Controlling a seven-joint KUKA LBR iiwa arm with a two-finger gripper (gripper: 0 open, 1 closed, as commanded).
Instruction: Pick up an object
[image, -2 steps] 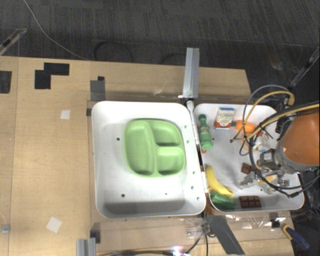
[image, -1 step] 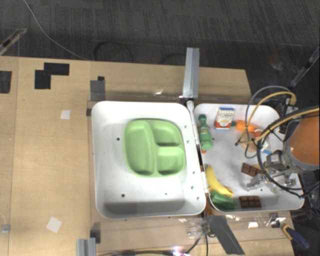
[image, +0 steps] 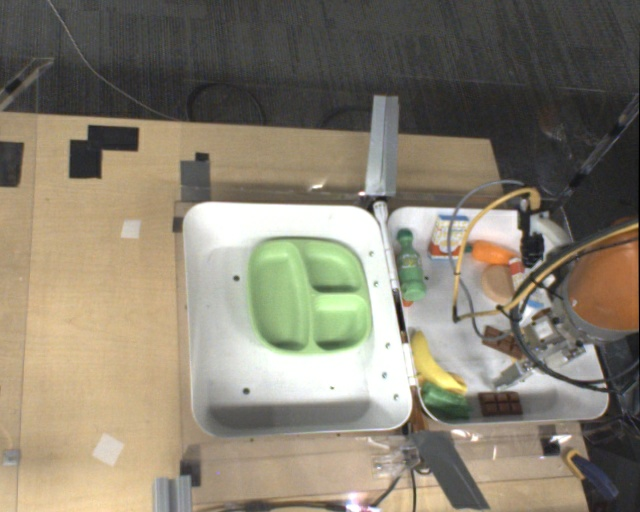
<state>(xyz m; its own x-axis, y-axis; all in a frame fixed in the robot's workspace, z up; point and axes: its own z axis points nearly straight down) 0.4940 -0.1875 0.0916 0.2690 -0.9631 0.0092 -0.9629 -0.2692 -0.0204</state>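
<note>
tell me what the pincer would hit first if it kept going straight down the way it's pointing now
Most likely the bare floor of the right bin, close to the chocolate bar. The pincer seems to point down there, though depth is hard to judge from this slanted view.

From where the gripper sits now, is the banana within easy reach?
Probably yes. The gripper hangs low in the right bin, and the banana lies to its left along the bin's left wall with bare floor between. The green object touching its lower end may crowd a grasp.
</note>
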